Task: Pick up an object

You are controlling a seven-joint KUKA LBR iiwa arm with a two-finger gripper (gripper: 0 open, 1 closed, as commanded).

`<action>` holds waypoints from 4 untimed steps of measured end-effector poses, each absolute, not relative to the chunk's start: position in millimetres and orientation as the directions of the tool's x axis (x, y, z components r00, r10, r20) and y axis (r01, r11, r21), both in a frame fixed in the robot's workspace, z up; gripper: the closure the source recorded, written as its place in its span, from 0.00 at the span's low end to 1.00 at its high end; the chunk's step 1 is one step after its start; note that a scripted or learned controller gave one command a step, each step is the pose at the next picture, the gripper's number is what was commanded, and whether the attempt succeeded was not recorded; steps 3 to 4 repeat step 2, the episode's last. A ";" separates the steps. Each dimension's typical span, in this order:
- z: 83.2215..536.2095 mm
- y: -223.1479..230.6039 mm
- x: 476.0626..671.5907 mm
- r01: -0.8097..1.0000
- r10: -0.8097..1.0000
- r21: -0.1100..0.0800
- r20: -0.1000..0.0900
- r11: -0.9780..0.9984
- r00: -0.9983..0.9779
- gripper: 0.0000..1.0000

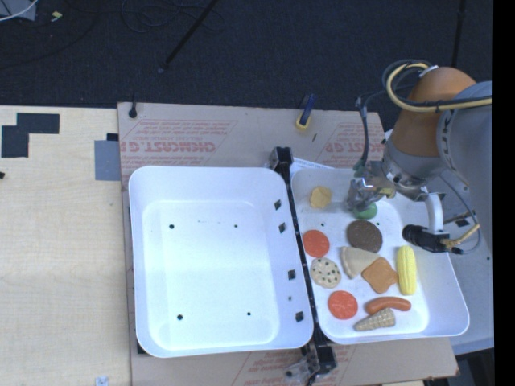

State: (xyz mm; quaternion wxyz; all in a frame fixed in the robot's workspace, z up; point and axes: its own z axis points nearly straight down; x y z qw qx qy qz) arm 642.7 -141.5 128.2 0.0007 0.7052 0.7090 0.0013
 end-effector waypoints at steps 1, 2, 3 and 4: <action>287.3 -105.6 646.2 1.000 1.000 0.013 -0.001 0.005 -0.005 1.00; 428.4 -67.3 645.0 1.000 1.000 0.014 -0.001 0.005 -0.005 1.00; 428.4 -67.3 645.0 1.000 1.000 0.014 -0.001 0.005 -0.005 1.00; 428.4 -67.3 645.0 1.000 1.000 0.014 -0.001 0.005 -0.005 1.00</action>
